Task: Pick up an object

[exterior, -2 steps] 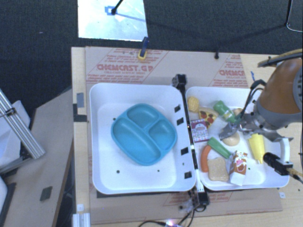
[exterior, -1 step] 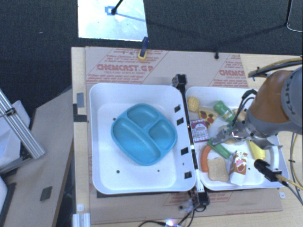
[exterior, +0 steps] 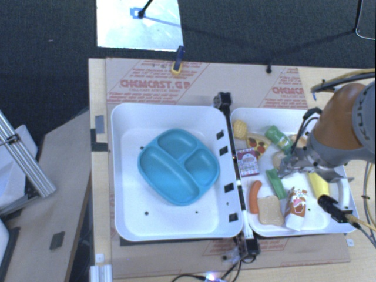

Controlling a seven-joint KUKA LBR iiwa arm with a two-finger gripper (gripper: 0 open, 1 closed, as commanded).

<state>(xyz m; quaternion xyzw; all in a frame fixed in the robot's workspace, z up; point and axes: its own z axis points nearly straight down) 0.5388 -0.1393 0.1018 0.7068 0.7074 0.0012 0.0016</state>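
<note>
My gripper point(exterior: 286, 167) low in right bin point(exterior: 329, 225), over green toy point(exterior: 274, 182); jaw state unclear, can't tell grasp. Orange carrot-like piece point(exterior: 254, 196) at 7 o'clock. I'd descend straight, close centred, lift slow.

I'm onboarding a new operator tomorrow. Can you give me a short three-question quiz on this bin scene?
1. True or false: the blue divided plate lies in the left bin.
2. Which lies nearest the right bin's front rim? A) toast slice B) green bottle C) small red book
3. Fill in: the gripper hangs over the ____ bin.

Key: 1 true; 2 A; 3 right.
</note>
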